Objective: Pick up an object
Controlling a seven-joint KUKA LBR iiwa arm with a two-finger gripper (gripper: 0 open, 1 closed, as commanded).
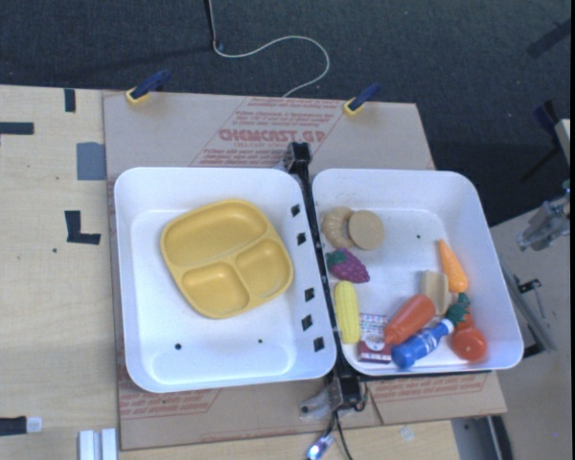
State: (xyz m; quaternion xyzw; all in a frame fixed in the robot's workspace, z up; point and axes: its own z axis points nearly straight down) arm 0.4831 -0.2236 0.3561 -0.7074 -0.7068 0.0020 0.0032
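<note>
Cardboard underlies two white bins. Toys crowd the right bin (pixel 402 176) at lower right, corn (pixel 346 311) and carrot (pixel 451 266) among them, so a grasp may slip or snag neighbours. At the mid-right edge the gripper (pixel 544 226) is blurred; I cannot tell whether it is open or closed.

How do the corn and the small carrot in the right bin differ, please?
The corn is yellow; the carrot is orange. The corn is thicker and blunt-ended; the carrot tapers to a point. The corn lies by the left wall, the carrot near the right. Both lie flat in the right bin.
</note>
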